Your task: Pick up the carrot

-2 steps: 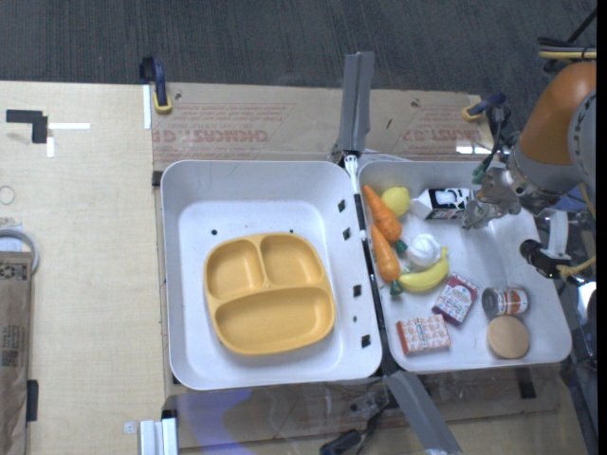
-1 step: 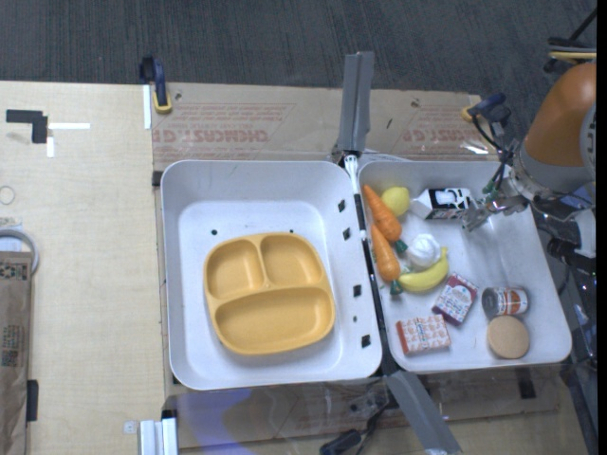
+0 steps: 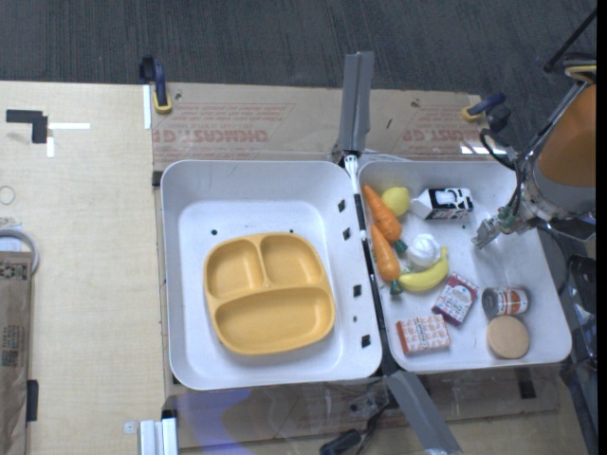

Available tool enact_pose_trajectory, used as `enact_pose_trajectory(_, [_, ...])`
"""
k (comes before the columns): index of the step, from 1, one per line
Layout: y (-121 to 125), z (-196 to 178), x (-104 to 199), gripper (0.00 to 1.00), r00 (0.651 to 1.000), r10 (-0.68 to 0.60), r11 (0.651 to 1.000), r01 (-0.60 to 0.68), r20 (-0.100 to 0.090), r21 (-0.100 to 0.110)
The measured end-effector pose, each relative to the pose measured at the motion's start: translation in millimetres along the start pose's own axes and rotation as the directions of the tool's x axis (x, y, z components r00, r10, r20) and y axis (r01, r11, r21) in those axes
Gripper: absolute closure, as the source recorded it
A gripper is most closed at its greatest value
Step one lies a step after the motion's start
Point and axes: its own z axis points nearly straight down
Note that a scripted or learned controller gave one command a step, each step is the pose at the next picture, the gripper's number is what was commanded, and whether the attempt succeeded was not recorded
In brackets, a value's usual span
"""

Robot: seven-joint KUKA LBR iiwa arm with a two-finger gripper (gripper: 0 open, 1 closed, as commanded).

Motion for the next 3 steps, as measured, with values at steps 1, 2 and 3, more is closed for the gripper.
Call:
enact_pose_trajectory(1, [1,-10,-1,1.00,1.000,0.002,1.000,-0.002,0.002,-0.002])
enact_pose_trajectory(2, [50,-108,-20,1.00,1.000,0.019,1.000,-0.019,0.002,-0.001])
enact_pose_trajectory(3, [88,-204,49,1.00,0.999,0.042,0.999,-0.042,0.001,0.000])
